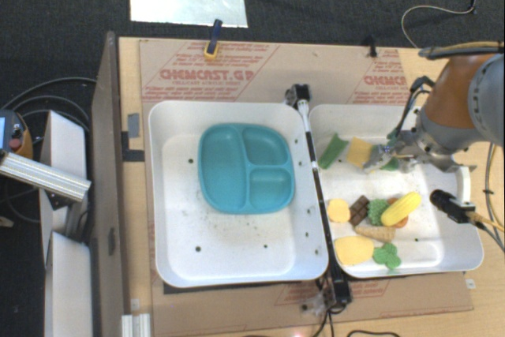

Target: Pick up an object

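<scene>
Brown cardboard-covered bench (237,67) bears two white bins. Gripper (384,158) sits mid-right of frame in right-hand white bin (465,249), just beside pale yellow plastic block (360,151); claw state cannot be told. Recommend centring over block before closing.

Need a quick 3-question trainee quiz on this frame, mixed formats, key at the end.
1. True or false: the teal divided plate lies in the left bin.
2. Which item lies nearest the gripper? A) yellow block B) corn cob C) green broccoli piece
3. Fill in: the green wedge lies in the ___ bin.

Key: 1 true; 2 A; 3 right.
</scene>
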`<control>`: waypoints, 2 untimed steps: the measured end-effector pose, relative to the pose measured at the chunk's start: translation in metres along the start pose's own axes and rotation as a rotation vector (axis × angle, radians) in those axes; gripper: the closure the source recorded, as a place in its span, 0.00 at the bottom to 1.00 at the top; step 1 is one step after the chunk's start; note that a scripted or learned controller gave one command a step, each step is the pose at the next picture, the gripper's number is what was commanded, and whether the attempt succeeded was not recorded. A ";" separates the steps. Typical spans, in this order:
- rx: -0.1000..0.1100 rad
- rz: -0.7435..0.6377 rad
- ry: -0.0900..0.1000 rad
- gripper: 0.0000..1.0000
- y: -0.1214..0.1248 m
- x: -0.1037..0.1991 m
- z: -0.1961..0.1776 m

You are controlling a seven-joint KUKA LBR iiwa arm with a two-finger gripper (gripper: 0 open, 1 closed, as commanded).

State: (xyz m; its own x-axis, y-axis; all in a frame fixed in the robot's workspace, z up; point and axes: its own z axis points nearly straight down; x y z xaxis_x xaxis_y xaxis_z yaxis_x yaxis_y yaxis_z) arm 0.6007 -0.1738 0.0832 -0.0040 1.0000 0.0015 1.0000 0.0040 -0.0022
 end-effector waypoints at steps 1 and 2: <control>-0.007 0.003 -0.003 0.00 0.015 -0.034 -0.002; 0.005 -0.006 0.005 0.00 -0.062 0.083 0.000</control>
State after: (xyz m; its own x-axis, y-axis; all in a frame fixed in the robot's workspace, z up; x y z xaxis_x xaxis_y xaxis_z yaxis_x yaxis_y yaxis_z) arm 0.5381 -0.0913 0.0835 -0.0105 0.9999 0.0070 0.9999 0.0105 -0.0069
